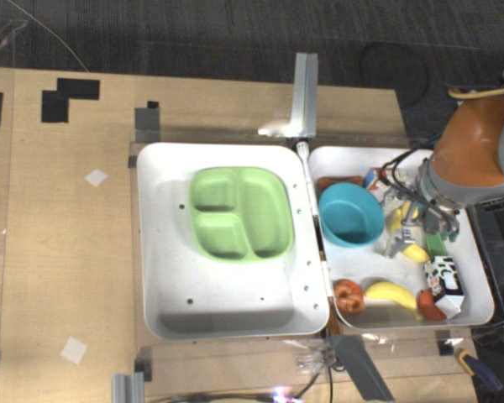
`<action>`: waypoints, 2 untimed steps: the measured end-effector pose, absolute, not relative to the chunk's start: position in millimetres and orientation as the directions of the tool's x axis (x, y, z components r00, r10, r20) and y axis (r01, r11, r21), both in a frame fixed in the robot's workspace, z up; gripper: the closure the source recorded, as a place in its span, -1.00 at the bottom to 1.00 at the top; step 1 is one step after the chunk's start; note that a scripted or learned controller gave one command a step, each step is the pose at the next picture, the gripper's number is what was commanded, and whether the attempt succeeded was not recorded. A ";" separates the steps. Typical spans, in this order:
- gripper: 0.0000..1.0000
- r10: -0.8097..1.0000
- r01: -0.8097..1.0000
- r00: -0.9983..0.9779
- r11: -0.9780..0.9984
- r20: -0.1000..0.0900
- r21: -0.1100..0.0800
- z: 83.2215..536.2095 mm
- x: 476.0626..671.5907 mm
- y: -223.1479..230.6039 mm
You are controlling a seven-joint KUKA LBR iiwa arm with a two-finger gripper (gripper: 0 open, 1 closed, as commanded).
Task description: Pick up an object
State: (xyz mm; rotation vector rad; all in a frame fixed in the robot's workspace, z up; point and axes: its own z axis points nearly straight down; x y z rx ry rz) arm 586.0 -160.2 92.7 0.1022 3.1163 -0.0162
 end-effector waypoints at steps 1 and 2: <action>-1.00 0.187 0.188 -0.982 0.982 -0.029 -0.029 94.9 605.5 -143.5; -1.00 0.201 0.202 -0.979 0.979 -0.032 -0.029 95.3 601.9 -142.9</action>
